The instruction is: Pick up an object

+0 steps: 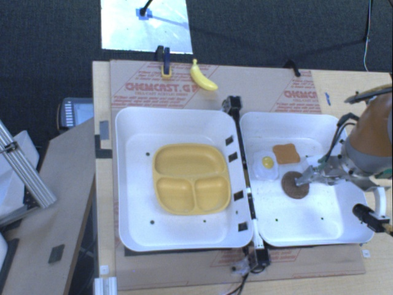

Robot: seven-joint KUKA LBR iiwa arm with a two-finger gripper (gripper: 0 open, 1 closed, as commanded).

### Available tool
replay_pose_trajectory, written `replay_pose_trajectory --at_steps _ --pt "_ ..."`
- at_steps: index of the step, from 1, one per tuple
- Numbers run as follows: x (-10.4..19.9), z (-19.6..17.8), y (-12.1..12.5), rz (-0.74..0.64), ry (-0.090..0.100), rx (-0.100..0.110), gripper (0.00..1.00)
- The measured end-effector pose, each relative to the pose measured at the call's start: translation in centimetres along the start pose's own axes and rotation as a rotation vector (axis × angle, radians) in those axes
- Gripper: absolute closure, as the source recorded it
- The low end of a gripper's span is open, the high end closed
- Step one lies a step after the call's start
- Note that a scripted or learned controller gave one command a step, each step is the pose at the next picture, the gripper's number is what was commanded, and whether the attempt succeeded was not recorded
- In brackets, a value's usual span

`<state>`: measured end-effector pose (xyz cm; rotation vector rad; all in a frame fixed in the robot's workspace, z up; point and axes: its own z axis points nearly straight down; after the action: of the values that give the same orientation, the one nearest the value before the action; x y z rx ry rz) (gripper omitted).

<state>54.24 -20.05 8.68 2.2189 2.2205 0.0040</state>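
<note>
Yellow divided tray (189, 178) fills the left bin (132, 226); right bin (319, 229) holds toast (286, 153), egg (267, 163), brown disc (295, 185); hand (305, 176) state unclear.

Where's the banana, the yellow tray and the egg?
banana (203, 78), camera view, middle of its curved body
yellow tray (188, 178), camera view, ridge between its compartments
egg (268, 162), camera view, its yellow yolk

right bin (319, 226) front bare | egg (268, 163); toast (286, 153); brown disc (295, 185) crowd centre
</note>
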Motion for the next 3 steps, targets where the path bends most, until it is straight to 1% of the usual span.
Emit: replay_pose_trajectory --at_steps 1,2,3 --pt "0.1 -1.3 0.3 -0.001 0.0 -0.008 1.0" --pt "-0.2 -7.4 -0.3 -0.002 -0.003 -0.003 1.0" --pt "-0.2 -12.8 -0.2 -0.003 -0.003 -0.003 1.0"
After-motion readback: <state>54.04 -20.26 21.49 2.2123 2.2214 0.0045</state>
